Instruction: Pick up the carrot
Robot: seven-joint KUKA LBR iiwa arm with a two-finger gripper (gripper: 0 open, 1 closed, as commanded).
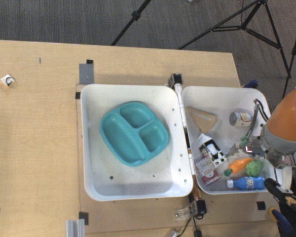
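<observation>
Gripper (250,148) state cannot be told — it sits low in the right bin (222,95), just above the carrot (239,165), too small and cluttered to read. On the left, the other bin (89,132) holds a teal divided plate (133,133). In the right bin lie a tan wedge (203,119), a small can (240,117), a black-and-white item (211,151) and a blue bottle (246,183). An orange carrot with a green end lies near the front, beside a green lump (254,168). From the right edge the arm (288,122) leans in — orange band uppermost.
</observation>
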